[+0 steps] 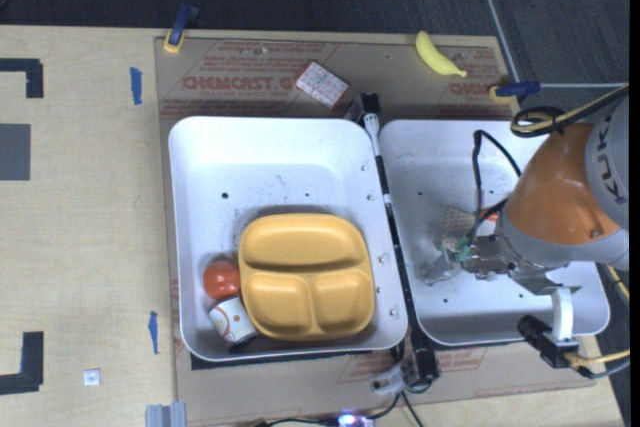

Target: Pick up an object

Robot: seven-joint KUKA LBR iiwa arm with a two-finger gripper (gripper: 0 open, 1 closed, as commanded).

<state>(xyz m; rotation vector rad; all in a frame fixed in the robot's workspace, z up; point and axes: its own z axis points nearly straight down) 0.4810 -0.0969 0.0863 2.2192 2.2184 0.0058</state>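
Pincer (452, 255) is sitting low in the right bin (440, 147), at the end of the grey arm with its orange band (560, 190) reaching in from the right. Whether it is released or clenched cannot be told at this angle; a small patterned item lies just beside it, too blurred to identify, and no object is showing between the tips.

Tabletop (80, 215) is carrying a brown cardboard sheet (250, 80) under both white bins. The left bin (200, 165) is holding the candidate objects, all gathered in its near half. Largest is a yellow compartmented tray (305, 273), lying flat with its divided side up. A red-orange ball (221, 279) is touching the tray's left edge. Just below the ball, a small white and orange cylinder (231, 318) is lying against the tray's lower left corner.

On the cardboard beyond the bins, a yellow banana (438, 54) is lying near the far right corner, and a small checked packet (320, 83) is lying near the middle. Blue clamps (181, 25) are gripping the cardboard's far edge.
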